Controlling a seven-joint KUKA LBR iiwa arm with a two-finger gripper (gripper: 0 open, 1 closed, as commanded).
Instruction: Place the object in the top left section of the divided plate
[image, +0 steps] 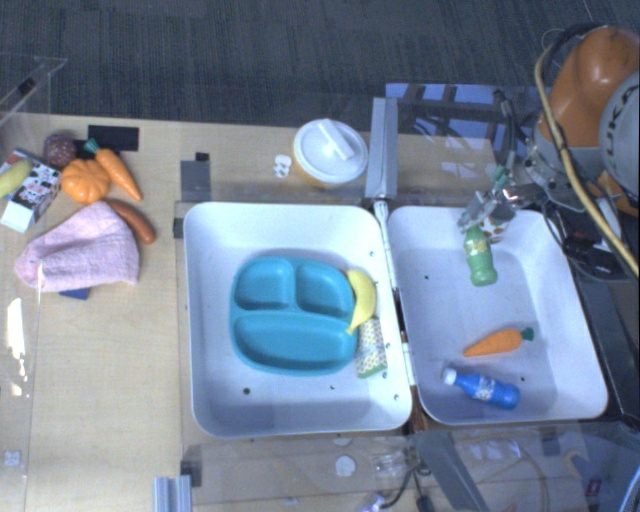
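A blue divided plate (246, 340) lies in the left bin (205, 300), and its top left section (264, 284) holds nothing. My gripper (486, 221) hangs over the far part of the right bin (570, 300). Directly under it is a green bottle (482, 262), whose top end reaches up into the gripper's tip. The gripper's own body hides how the bottle's top sits in it. A yellow banana (362, 296) rests on the plate's right rim, partly over the top right section.
A speckled green packet (371, 347) leans by the plate's right side. An orange carrot (497, 342) and a blue bottle (483, 388) lie in the right bin's near half. A white lidded cup (330, 150) stands behind the bins. A pink cloth (80, 255) and toy vegetables (100, 178) lie far left.
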